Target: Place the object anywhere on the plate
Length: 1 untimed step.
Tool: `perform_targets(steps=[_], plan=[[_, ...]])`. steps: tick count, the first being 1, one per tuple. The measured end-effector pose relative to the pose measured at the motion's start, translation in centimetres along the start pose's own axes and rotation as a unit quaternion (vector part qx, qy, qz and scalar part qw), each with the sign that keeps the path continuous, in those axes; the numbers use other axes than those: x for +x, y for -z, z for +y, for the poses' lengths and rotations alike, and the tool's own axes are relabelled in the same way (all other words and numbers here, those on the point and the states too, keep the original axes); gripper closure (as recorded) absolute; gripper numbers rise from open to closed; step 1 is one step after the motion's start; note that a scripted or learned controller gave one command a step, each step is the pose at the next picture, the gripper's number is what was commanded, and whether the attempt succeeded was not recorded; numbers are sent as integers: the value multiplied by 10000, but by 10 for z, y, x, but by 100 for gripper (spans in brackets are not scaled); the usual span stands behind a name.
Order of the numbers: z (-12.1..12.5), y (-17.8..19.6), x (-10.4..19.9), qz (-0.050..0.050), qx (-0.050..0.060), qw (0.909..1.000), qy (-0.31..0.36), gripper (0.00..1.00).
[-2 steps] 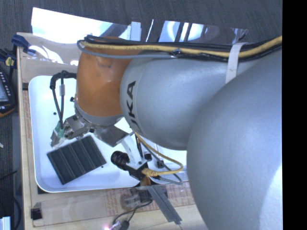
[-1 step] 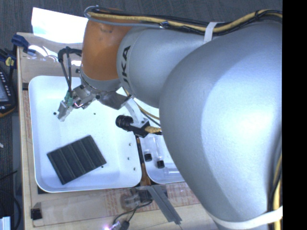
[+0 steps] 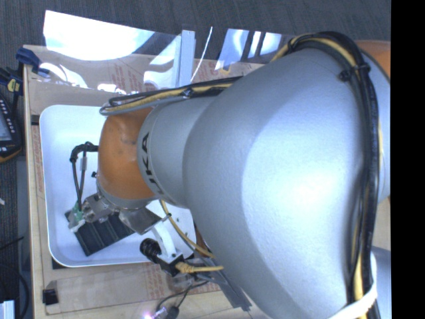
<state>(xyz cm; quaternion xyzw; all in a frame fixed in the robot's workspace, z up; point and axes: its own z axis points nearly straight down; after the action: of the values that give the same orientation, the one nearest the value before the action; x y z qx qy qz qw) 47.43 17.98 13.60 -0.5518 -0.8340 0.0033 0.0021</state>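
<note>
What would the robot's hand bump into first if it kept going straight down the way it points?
Probably the white floor of the left bin: the hand points down into it, low already, though depth is unclear.

We see hard, bright light from above: the glossy panel (image 3: 99,35) at the top blows out to blue-white glare, and the grey arm (image 3: 279,178) carries a broad soft sheen. The white bin (image 3: 56,178) is evenly lit, shadowed beneath the wrist. Near surfaces look slightly soft.
</note>
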Motion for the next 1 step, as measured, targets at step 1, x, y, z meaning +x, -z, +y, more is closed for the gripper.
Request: perform_targets(steps=[1], plan=[[-8,123,-22,-1,-38,9994,349,100]])
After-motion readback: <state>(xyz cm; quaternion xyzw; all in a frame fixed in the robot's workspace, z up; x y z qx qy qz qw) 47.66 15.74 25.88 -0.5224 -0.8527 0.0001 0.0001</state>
